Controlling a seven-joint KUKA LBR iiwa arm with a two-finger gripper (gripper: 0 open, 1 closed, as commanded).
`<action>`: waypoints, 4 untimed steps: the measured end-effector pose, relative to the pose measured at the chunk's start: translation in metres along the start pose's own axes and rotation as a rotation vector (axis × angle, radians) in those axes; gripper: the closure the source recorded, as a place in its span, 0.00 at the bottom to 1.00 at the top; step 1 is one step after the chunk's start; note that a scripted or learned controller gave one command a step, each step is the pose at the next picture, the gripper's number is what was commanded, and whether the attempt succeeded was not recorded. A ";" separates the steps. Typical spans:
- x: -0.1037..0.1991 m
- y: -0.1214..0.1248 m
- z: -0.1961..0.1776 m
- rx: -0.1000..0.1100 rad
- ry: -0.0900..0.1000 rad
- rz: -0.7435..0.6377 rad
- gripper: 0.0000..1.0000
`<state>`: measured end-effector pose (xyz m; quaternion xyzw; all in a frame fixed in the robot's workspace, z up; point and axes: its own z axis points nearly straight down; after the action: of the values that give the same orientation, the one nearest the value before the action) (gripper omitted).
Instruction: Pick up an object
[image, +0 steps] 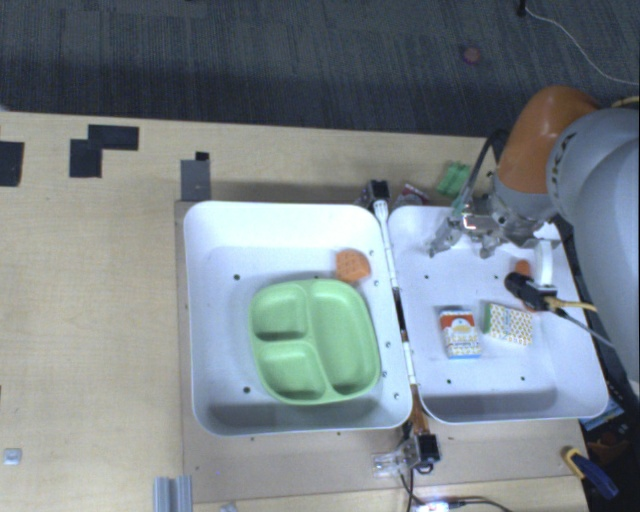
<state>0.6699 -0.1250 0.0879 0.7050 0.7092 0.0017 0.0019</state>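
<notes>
White left bin (215, 300): green tray (315, 340), orange disc (352, 265). Right bin (560, 385): two small cartons (461, 333). Pincer (463, 240) spread, gripping nothing.

Pale wooden bench (90, 330) bearing two white bins (side by side): left bin (215, 250), right bin (570, 385)

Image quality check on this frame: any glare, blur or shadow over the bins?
Camera view: lighting even and soft; white bins bright but not blown out; green tray casts a faint shadow on the bin floor; whole frame slightly soft, print on the small box unreadable; pincer fuzzy, arm's grey shell large and blurred at right.
</notes>
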 end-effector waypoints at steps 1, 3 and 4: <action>0.026 0.000 0.003 0.001 0.001 -0.001 0.00; 0.040 0.000 0.002 0.000 0.001 -0.001 0.00; 0.041 0.002 -0.010 -0.004 0.000 -0.003 1.00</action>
<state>0.6714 -0.0841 0.0974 0.7037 0.7104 0.0034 0.0033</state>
